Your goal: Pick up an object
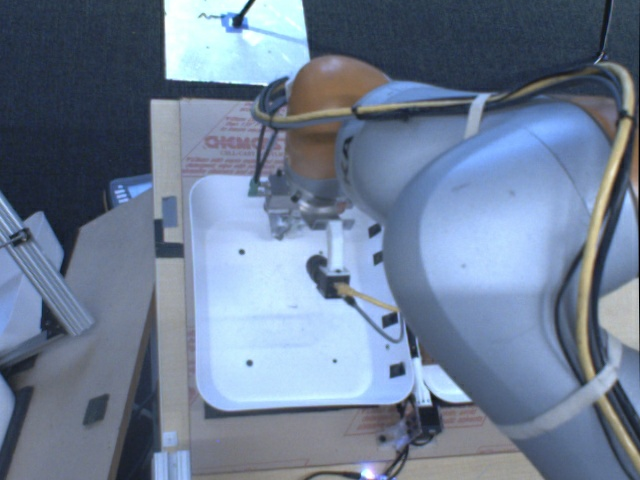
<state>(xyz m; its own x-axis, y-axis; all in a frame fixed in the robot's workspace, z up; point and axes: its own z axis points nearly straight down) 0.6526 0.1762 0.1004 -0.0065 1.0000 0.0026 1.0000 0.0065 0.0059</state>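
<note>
Apparently no loose obj to pick on visible floor of left white bin (250, 368); weight, stiffness, grip spot thus cannot tell. Gripper (283, 223) low over bin's far side, w/ grey arm (480, 248) covering bench's right; pincer state: cannot tell.

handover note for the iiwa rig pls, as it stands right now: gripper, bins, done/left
Gripper: low over the far end of the left bin, near its back wall. The fingers are too small and blurred to say open or shut, and nothing is visibly between them.
Arm: reaches in from the right and covers most of the right bin, of which a sliver of rim shows.
Objects: none I can pick out on the visible white floor of the left bin; just a few small dark dots. A dark fitting with a yellow cable hangs off the wrist.
Done: no pick confirmed.
Left: the whole pick.
</note>
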